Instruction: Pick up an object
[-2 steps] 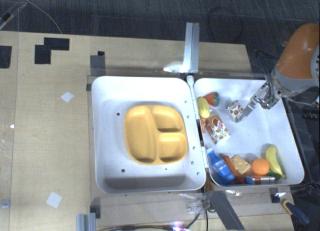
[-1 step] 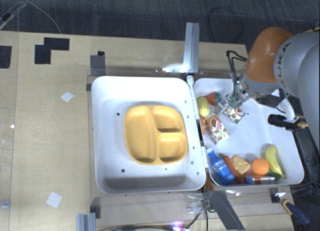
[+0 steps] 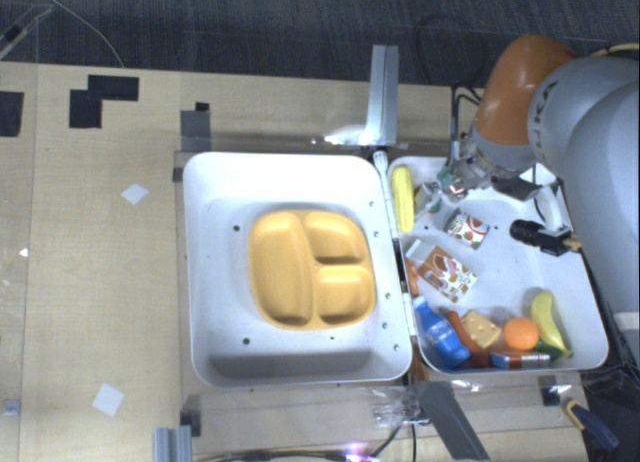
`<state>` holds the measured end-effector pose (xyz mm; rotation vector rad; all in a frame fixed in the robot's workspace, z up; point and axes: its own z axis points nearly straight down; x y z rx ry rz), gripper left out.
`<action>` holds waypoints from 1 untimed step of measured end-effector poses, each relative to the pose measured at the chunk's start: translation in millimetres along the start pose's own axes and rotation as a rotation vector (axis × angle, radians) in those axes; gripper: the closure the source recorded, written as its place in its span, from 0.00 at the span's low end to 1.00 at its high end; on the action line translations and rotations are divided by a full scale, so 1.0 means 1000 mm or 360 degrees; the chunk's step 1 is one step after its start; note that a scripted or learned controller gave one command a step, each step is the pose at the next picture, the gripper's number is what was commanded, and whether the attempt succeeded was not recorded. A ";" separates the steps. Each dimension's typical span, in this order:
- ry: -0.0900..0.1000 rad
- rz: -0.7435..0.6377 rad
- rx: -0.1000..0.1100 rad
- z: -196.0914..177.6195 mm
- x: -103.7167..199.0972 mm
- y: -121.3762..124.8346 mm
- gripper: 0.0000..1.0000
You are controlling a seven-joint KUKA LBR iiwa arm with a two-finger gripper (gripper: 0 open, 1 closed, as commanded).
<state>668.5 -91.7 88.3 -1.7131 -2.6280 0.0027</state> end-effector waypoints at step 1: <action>-0.0017 -0.0011 -0.0025 -0.014 -0.001 0.004 1.00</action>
